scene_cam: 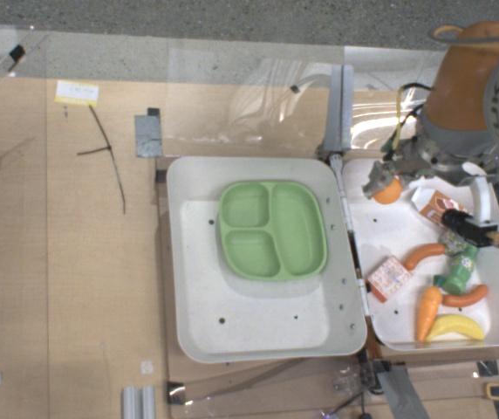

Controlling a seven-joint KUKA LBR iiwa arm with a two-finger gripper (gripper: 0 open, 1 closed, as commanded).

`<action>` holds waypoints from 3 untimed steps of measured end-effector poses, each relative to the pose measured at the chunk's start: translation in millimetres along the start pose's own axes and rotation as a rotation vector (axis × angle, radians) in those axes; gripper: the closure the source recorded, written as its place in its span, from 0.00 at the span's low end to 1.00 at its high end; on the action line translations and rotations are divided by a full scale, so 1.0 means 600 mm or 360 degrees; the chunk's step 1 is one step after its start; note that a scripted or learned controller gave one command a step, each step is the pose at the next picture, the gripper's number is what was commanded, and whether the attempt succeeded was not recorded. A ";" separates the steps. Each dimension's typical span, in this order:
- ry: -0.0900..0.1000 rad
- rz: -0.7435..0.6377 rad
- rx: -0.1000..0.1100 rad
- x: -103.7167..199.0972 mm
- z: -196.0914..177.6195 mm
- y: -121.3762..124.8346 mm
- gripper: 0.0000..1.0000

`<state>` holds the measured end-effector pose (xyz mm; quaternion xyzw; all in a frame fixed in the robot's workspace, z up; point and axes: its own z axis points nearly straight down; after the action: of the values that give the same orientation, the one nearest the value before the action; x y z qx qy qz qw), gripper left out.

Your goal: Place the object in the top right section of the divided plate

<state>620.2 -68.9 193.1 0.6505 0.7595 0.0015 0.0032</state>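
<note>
A green divided plate (273, 230) lies in the left white bin (258, 330), with two small sections on its left and one long section on its right. Over the upper left corner of the right bin (389, 330) is my gripper (386, 184), reaching in from the right. A small round orange fruit (391, 193) sits between its grey fingers (377, 183), so the gripper is shut on it. The fruit is to the right of the plate, past the wall between the two bins.
The right bin also holds a white snack packet (435, 205), an orange sausage (424, 256), a red and white box (387, 278), a green bottle (455, 273), a carrot (427, 312) and a banana (457, 326). A grey post (339, 112) stands behind the bins.
</note>
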 end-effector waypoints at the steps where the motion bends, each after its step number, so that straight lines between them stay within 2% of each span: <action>1: 0.0005 -0.0133 0.0000 0.147 -0.033 0.001 1.00; 2: 0.0005 -0.0207 -0.0001 0.253 -0.043 0.090 1.00; 3: 0.0005 -0.0383 0.0000 0.345 0.029 0.128 1.00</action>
<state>664.2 147.7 175.3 0.5546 0.8321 0.0021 0.0021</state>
